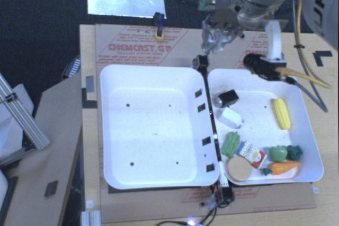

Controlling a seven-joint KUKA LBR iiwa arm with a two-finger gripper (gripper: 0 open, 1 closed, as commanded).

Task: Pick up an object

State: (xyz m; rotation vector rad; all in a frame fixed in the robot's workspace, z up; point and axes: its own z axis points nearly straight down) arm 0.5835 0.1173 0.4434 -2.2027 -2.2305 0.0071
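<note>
Corn [282,113], a yellow toy cob, lies at about three o'clock in the right bin [307,129], apart from the other things. At the bin's eleven o'clock a black block [228,97] sits just above a white block [231,117], the two nearly touching. Along the six o'clock edge runs a crowded row: a green pepper-like piece [231,144], a small red and white carton [250,154], a round tan disc [239,169], a green apple [278,153], an orange carrot [283,168] and a dark green broccoli [295,152], several of them touching. The left bin [114,87] lies beside it at nine o'clock, joined along a black clipped seam. Both rest on the surface [63,129]. The claw [214,45] hangs at twelve o'clock, above the far rim where the two bins meet, well apart from every object; whether it is released or clenched cannot be told, and nothing shows in it.
</note>
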